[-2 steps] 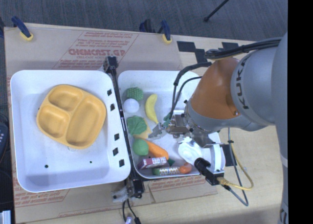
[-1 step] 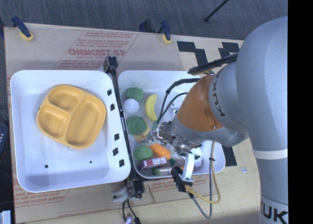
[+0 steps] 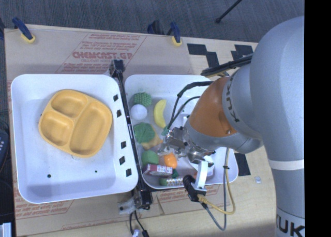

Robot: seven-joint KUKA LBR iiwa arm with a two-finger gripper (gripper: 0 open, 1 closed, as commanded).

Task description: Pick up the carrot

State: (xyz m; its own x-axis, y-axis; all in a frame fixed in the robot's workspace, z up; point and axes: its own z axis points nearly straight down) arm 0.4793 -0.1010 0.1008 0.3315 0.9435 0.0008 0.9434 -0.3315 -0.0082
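Orange carrot (image 3: 169,161) half hidden under the pincer (image 3: 178,154) wrist.

Bright, even light; slightly soft focus

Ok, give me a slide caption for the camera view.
KUKA arm lowers its tool over the orange carrot in the right bin; yellow plate sits left.

Grey arm (image 3: 269,101) from the right — wrist bent steeply downward.
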